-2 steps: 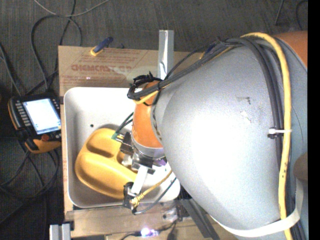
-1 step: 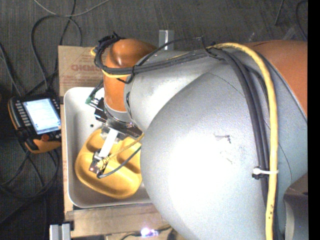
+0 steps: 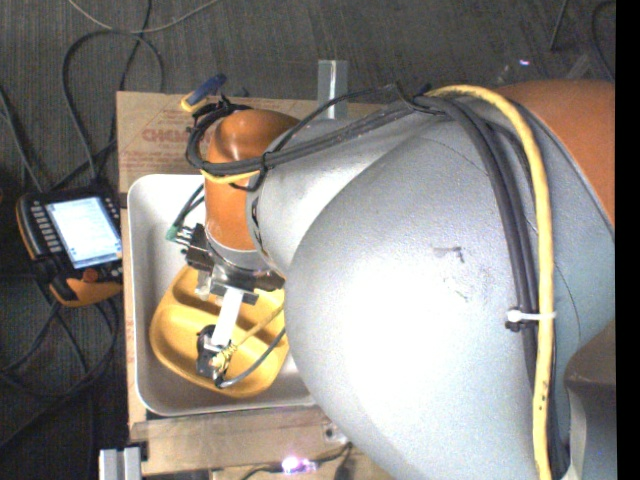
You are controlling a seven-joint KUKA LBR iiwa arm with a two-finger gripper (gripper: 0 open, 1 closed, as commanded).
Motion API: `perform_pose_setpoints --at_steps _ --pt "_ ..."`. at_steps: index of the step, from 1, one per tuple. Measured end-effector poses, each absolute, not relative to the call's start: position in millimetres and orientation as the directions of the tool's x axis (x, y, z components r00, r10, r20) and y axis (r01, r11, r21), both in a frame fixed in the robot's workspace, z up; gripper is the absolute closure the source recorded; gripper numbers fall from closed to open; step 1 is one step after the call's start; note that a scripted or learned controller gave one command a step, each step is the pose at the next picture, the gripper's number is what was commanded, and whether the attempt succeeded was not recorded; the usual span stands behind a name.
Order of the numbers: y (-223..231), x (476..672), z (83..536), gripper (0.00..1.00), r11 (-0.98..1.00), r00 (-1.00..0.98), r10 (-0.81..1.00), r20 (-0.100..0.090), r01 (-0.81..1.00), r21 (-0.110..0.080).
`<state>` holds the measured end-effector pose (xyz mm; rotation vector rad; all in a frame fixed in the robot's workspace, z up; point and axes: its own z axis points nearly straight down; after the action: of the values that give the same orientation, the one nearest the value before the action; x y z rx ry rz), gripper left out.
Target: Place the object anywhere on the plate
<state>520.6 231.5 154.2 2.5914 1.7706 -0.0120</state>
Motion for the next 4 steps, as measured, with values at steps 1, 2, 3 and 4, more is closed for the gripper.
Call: perform_pose_setpoints --at_steps 1,2,3,4 --pt "162 537.5 192 1.0 -0.236 0.236 0.972 -0.006 0.972 -0.002" --pt "199 493.3 178 1.0 -0.22 0.22 0.976 -0.006 0.976 -0.006" --pt "199 493.3 178 0.0 -0.22 0.22 0.976 -0.005 0.975 -0.006" --pt "163 566.4 184 0.0 -0.364 0.364 0.931 -0.007 0.931 -0.002"
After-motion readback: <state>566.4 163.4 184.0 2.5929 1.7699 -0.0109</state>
